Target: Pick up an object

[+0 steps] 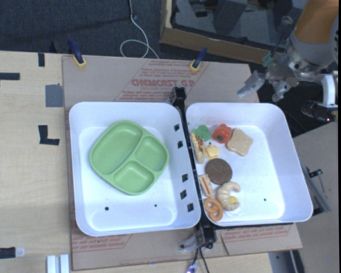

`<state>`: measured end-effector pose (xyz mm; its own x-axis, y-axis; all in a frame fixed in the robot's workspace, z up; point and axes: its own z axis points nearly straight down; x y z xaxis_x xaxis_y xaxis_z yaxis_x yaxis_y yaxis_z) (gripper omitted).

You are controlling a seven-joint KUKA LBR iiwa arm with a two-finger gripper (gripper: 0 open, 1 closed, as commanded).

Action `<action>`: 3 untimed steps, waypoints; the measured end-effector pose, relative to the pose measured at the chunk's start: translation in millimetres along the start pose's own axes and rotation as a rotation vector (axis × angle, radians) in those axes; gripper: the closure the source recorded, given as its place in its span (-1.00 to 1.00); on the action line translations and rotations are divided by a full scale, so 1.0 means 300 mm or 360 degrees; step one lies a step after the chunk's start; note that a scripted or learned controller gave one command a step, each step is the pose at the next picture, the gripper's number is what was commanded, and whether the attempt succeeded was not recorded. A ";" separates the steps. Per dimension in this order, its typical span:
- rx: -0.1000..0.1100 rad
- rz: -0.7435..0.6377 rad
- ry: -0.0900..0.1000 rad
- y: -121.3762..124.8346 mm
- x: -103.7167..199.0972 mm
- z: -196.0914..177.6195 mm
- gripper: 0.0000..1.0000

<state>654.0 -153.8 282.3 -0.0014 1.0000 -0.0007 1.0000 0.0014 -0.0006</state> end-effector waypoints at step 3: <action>-0.0010 -0.0009 0.0005 -0.099 0.307 0.308 1.00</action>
